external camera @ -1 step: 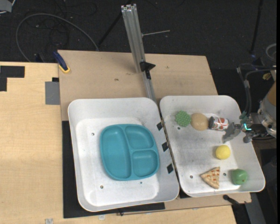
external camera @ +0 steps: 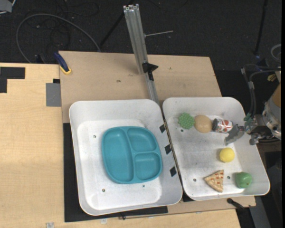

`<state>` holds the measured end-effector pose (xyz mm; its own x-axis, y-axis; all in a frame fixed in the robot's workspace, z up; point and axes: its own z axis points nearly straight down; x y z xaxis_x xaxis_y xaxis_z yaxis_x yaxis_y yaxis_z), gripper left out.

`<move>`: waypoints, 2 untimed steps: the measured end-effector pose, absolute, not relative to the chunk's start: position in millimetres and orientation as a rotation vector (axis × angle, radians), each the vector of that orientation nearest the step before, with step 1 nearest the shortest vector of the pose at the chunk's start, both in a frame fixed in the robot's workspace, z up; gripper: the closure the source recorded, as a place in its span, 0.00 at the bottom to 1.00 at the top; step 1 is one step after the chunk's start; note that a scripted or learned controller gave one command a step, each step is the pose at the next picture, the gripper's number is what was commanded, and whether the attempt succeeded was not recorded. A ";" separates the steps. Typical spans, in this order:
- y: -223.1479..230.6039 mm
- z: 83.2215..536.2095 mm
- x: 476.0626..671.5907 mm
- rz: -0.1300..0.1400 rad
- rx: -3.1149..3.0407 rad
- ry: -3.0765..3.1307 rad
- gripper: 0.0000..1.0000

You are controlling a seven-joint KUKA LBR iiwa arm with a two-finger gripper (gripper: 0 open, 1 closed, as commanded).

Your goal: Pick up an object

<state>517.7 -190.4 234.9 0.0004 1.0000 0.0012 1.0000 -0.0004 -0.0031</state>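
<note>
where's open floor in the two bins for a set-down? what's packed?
Free: the left bin floor around the teal divided tray, widest along its near and left rim; in the right bin, the patch between the green knobbly ball and the pizza slice. Crowded: the far row of ball, tan potato and can, beside the gripper.

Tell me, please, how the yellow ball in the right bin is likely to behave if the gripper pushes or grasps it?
The yellow ball looks round and smooth, so a sideways push would probably send it rolling across the right bin. Its curved surface may slip out of a two-finger gripper unless squeezed across the middle. It sits apart from its neighbours, leaving room for fingers.
</note>
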 end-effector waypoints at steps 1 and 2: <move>-199.6 177.6 517.4 0.006 -2.217 -2.216 0.00; -193.8 132.5 519.2 0.005 -2.216 -2.216 0.00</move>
